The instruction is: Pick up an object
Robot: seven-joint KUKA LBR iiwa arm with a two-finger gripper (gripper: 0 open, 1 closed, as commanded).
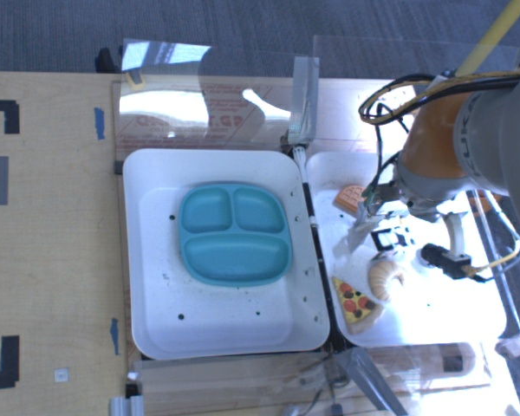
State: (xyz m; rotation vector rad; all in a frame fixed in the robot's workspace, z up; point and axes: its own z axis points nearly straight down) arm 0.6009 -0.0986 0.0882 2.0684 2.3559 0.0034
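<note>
Just claw (374,224) above croissant (385,277)

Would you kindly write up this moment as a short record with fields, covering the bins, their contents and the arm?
left bin: holds a blue divided plate
right bin: holds a pizza slice toy, a croissant toy and an orange item
arm: reaches over the right bin
gripper: low above the croissant toy, fingers unclear
held object: none visible

Croissant (384,277) lying flat mid right bin, pizza slice (355,302) sitting at its front-left corner, tan waffle-like piece (350,199) resting near back-left wall.
</note>
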